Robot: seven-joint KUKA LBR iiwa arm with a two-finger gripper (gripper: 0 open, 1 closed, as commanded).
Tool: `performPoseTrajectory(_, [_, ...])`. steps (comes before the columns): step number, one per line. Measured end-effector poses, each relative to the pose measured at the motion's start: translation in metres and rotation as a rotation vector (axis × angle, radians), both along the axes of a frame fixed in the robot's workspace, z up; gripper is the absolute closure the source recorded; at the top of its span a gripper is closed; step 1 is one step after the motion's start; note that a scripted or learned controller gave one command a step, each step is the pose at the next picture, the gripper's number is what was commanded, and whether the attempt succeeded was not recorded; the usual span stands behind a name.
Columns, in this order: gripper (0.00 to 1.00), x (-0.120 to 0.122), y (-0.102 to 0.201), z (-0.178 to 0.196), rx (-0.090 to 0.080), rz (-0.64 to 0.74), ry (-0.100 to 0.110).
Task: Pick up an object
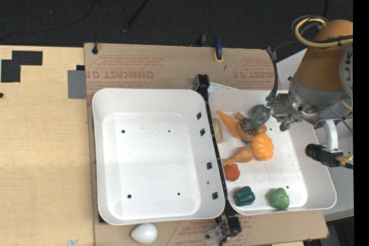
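Note:
The right bin point(314, 181) holds several toy foods. An orange carrot point(229, 123) lies near its left wall, with a small orange pumpkin point(263, 147) and an orange gourd point(241, 154) just below it. Further down are a red tomato point(232, 171), a dark green pepper point(244, 196) and a light green fruit point(279, 198). My gripper point(253, 122) reaches in from the right and hangs low over the carrot's lower right end, just above the pumpkin. It hides part of the carrot, and nothing shows as lifted.
The left bin point(109, 124) sits beside the right one, with a black divider point(210, 147) between them. A pale wooden stick point(218, 131) lies along the right bin's left wall. A white egg point(143, 233) rests outside, in front of the left bin.

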State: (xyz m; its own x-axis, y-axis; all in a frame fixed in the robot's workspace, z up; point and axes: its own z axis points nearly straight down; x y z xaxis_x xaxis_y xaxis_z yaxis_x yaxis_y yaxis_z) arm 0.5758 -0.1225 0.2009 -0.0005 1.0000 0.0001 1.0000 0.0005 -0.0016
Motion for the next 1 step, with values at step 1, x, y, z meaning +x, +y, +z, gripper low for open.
performPoseTrajectory(1, [0.0, 0.0151, 0.0167, -0.0983, -0.002, -0.005, -0.005])
